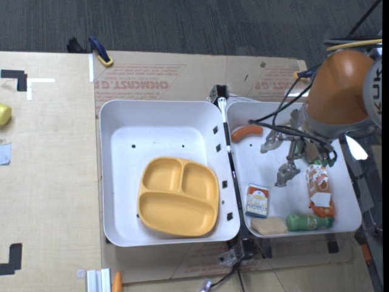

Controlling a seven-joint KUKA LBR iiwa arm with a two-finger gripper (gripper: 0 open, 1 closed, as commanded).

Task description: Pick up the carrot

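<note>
- Two shallow white bins side by side on a bench: left bin (115,139), right bin (243,163).
- In the left bin, a yellow-orange divided plate (179,196) with three compartments, lying flat toward the near side.
- Grey arm with orange band (337,87) reaching in from the right, above the far right part of the right bin.
- Gripper (278,158) hanging over the middle of the right bin, fingers spread well apart with nothing between them; one fingertip (270,142) toward the far left, the other toward the near side.
- Carrot (245,132) lying in the far left corner of the right bin, close to the dividing wall, just beside the farther fingertip but apart from it.
- Small printed box (257,201) lying flat near the left wall of the right bin.
- Tan flat object (268,225) and green bottle (309,222) lying along the near wall, almost end to end.
- Red-and-white packet (319,190) along the right side, its near end beside the bottle.
- Yellow object (4,114) at the left edge of the bench, well apart from both bins.
</note>
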